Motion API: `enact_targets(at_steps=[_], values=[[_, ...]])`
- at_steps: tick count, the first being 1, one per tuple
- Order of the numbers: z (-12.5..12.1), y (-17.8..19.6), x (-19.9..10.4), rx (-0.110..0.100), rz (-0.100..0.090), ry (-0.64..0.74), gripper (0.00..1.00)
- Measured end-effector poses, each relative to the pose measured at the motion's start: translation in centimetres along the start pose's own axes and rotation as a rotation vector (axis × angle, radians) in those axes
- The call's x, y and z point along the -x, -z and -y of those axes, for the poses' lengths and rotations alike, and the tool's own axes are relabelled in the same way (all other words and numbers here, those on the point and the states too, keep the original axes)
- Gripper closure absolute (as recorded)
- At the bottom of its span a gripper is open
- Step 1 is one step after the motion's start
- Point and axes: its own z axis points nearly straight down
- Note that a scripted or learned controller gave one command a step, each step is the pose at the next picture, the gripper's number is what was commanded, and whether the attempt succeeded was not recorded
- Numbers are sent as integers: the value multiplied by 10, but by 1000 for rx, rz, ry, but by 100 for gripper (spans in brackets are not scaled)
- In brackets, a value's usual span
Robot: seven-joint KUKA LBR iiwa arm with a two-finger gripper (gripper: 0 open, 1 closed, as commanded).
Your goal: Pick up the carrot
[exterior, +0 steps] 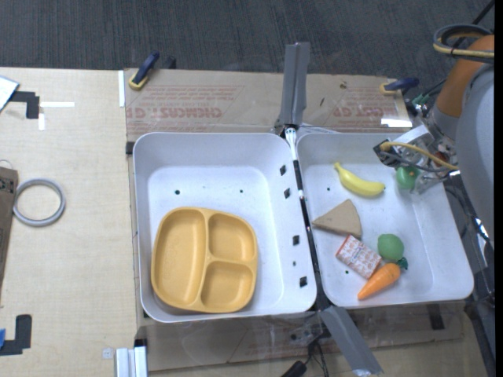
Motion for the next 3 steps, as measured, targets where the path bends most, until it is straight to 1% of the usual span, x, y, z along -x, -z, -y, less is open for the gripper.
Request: enact_targets(at_steps=[1,2,3], values=[[-11,189,6,2,3,-33,100],[4,99,55,2,4,-97,100],[31,-4,121,-7,-2,-86,100]])
